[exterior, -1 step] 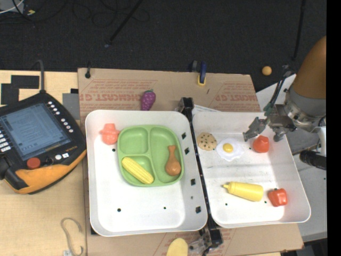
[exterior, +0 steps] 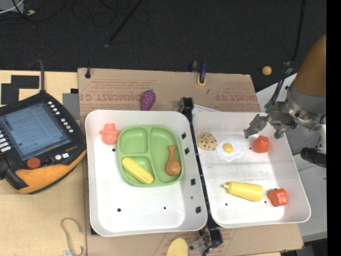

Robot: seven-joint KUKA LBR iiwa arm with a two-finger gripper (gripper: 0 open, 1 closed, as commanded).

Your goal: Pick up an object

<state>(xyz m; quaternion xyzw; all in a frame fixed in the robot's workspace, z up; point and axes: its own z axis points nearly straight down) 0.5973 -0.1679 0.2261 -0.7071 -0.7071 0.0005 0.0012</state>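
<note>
Looking down, we see our claw (exterior: 266, 127) wide open and holding nothing, just above the red tomato (exterior: 260, 144) (nothing is picked up yet).

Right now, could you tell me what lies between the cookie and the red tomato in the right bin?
In the camera view, the fried egg lies between the cookie and the red tomato, on the right bin.

Pendant: grey-and-orange screen pendant (exterior: 37, 137) is lying at nine o'clock.
Grapes: purple plastic grape bunch (exterior: 147, 99) is sitting on brown cardboard sheet (exterior: 224, 89), twelve o'clock.
</note>
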